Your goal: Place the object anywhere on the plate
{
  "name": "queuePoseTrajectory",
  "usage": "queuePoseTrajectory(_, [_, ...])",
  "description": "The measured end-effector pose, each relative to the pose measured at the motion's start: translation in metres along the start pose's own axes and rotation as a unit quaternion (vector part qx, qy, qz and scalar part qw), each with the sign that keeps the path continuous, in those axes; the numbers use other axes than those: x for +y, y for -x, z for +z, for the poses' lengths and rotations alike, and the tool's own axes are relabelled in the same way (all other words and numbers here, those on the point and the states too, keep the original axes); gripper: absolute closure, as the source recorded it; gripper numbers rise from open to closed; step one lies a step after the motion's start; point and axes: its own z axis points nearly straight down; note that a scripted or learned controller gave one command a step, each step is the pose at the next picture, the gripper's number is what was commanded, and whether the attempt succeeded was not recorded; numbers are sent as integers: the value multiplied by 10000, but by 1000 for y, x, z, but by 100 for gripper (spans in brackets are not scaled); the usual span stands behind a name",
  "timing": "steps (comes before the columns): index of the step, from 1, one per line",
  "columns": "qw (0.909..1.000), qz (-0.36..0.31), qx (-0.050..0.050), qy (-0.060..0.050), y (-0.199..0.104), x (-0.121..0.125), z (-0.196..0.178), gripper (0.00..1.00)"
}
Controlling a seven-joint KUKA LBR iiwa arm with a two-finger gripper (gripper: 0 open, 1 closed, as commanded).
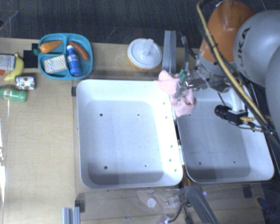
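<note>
Pinching pink cloth [173,85] between fingers [183,87], above the bins' shared wall. Needs carrying toward ten o'clock, to the white plate [144,54] nearby.

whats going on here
A grey arm reaches in from the right with its gripper over the divide between two white bins. A pink object sits right at the gripper, by the bins' upper edges. A divided blue plate with toy food stands off to the upper left.

Grey arm [263,41] with an orange band [226,13] (yellow and black cables [224,55] alongside).
</note>
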Motion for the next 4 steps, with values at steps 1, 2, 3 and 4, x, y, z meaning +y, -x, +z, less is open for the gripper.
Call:
queuePoseTrajectory(1, [10000,-34,-2,0,-1,1,-3,100])
queuePoseTrajectory(2, [9789,-2042,8,3,-55,-11,5,100])
queuePoseTrajectory(3, [9182,-3961,7,13,-116,-17,2,100])
queuePoseTrajectory(4, [8211,-5708,7,16,-167,-24,-1,100])
